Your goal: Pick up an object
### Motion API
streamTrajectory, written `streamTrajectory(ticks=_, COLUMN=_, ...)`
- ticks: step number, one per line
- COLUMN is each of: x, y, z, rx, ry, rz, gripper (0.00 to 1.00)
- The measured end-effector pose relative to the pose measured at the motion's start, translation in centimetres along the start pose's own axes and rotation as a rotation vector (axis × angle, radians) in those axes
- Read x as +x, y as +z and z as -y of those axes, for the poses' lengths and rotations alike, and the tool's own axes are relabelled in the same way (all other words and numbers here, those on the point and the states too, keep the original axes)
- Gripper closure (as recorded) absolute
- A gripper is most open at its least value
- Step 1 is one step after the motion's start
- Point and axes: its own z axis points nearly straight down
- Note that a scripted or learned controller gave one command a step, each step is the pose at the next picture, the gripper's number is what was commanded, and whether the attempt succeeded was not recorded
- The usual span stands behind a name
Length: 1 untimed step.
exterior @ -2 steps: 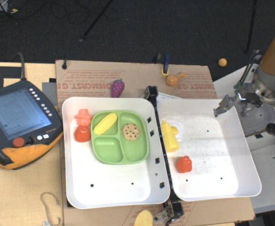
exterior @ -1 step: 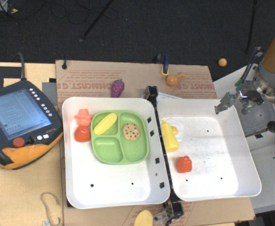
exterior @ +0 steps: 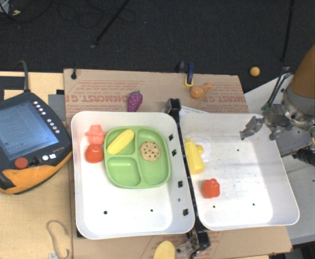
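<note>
I have the gripper [exterior: 261, 125] hovering over the upper right corner of the right bin [exterior: 271, 198], and its 2 fingers look spread apart with nothing between them. The nearest candidates sit on the left side of that bin: a yellow bottle [exterior: 193, 155] lying against the divider, and a small red block [exterior: 211, 188] just below it, apart from the bottle.

The red block looks like molded plastic, chunky and knobbly, probably light and stiff. I judge it the easier grab: close across its flat sides, low on the body. The yellow bottle seems smooth, rounded and glossy, so it may roll or slip; I would pinch it across its narrow width, mid-body.

Over in the left bin [exterior: 125, 220] sits a green tray [exterior: 133, 176] with 3 compartments, holding a toy corn cob [exterior: 119, 141] and a cookie [exterior: 150, 151], each in its own compartment. A red figure [exterior: 94, 144] stands just beside the tray's left edge. All look like hard toy plastic, light enough.
</note>
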Motion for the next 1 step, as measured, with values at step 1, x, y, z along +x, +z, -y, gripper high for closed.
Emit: streamTrajectory(ticks=1, x=0.45, y=4.40, z=-0.46, rx=-0.001, ry=-0.005, rz=0.000, gripper=0.00)
